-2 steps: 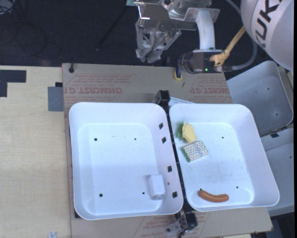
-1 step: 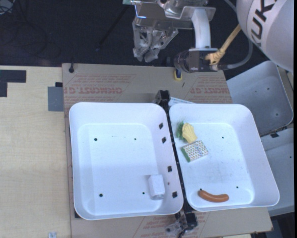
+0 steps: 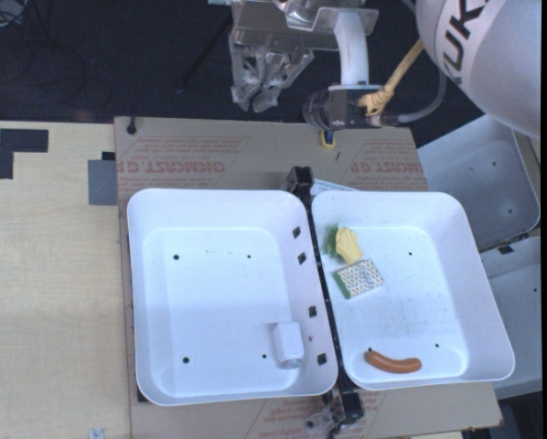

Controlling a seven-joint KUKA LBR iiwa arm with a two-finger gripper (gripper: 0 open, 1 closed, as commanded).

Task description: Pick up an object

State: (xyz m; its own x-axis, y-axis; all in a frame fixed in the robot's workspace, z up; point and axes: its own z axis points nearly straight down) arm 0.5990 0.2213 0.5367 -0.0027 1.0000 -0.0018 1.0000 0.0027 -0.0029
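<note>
The left bin (image 3: 155,245) held a white block (image 3: 287,343); the right bin (image 3: 456,245) held corn (image 3: 348,242), a sponge (image 3: 359,278) and a sausage (image 3: 393,363). The gripper (image 3: 266,85) hung empty, fingers pressed together.

Showing smooth, glossy white plastic in both bins (image 3: 219,210); lying on matt printed cardboard (image 3: 219,154); gleaming as bare metal at gripper (image 3: 266,85), upper centre; pale wood-grain table (image 3: 45,291).
</note>
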